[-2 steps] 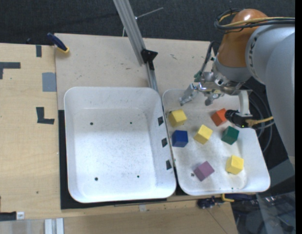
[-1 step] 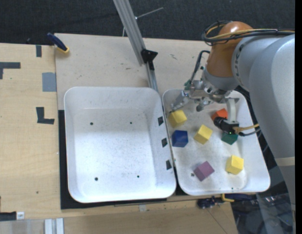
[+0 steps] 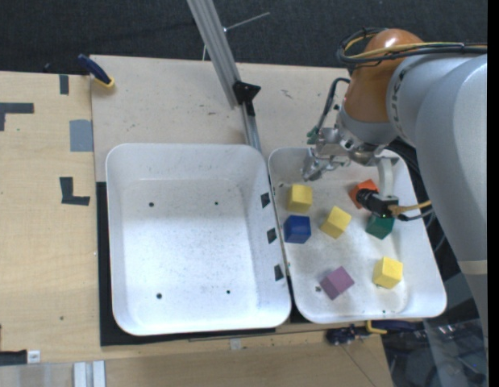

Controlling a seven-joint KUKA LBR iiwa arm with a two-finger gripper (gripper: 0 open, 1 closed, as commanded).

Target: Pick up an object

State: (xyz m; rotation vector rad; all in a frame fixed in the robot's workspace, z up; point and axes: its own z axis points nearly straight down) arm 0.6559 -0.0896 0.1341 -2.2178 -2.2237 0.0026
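The right bin (image 3: 410,303) holds several small blocks: a yellow cube (image 3: 301,197), a blue cube (image 3: 297,229), a yellow block (image 3: 336,221), a purple block (image 3: 338,281), a yellow block (image 3: 388,272), a green block (image 3: 380,226) and an orange-red piece (image 3: 365,193). My gripper (image 3: 315,170) hangs at the bin's far left corner, just above and behind the yellow cube. I see nothing held in it.
The left bin (image 3: 120,216) lies beside the right one, sharing a middle wall (image 3: 275,232). A slanted metal rail (image 3: 221,51) runs down to the bins' far edge. A blue-and-yellow clamp (image 3: 96,70) lies on the bench at far left.
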